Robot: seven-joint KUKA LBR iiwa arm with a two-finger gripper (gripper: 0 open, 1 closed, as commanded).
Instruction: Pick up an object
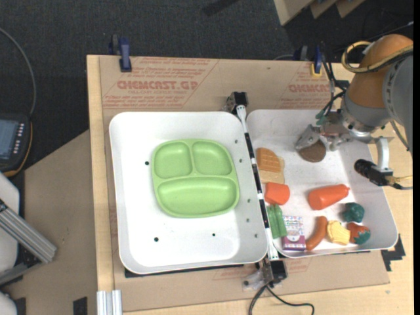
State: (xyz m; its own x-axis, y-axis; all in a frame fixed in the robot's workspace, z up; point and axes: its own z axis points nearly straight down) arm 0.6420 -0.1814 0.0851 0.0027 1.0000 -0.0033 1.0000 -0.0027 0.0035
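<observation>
My gripper [319, 140] hangs low over the back of the right bin [387, 225], its fingers spread open. A brown rounded object [313, 153] lies on the bin floor just under and in front of the left finger [306, 138]; I cannot tell whether they touch. Nothing sits between the fingers. Toy foods lie nearby: a tan waffle piece [269, 159], a red-orange pepper [277, 193] and an orange carrot [328, 196].
The left bin [128, 195] holds a green divided plate [195, 178]. At the right bin's front lie a green stick [275, 220], a purple packet [293, 232], a sausage [317, 232], a yellow piece [338, 231] and a dark green piece [354, 210]. The arm's grey body [371, 90] looms at the right.
</observation>
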